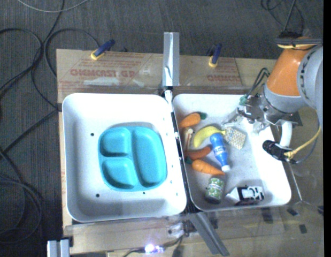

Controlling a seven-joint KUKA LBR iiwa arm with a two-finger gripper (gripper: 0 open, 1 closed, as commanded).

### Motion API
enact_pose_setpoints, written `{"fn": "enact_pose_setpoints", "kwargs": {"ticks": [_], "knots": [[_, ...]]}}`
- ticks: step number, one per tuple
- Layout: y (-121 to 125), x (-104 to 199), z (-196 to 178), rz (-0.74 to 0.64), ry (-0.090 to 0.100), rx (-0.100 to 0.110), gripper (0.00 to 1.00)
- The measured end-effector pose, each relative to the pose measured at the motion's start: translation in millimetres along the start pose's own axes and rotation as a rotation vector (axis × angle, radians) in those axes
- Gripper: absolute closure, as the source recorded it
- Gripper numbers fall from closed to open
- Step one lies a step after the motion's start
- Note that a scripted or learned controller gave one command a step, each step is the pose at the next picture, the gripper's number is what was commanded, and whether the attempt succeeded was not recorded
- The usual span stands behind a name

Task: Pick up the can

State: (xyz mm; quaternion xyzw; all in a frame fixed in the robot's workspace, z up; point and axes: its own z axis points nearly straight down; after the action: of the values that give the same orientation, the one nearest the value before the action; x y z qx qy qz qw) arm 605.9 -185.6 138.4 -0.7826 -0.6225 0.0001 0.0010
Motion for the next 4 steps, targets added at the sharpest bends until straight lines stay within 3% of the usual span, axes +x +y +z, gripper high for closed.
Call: {"fn": "enact_pose_setpoints", "kwargs": {"ticks": [1, 2, 3, 4], "knots": [[-21.6, -21.2, 42.5, 0.024, 0.006, -0.022, 0.00], [50.4, -3.1, 43.1, 0.165, 0.006, -0.016, 0.00], [-14.6, 35.8, 49.8, 0.389, 0.003, -0.006, 0.00], [52.4, 8.7, 51.7, 0.483, -0.005, 0.028, 0.00]]}}
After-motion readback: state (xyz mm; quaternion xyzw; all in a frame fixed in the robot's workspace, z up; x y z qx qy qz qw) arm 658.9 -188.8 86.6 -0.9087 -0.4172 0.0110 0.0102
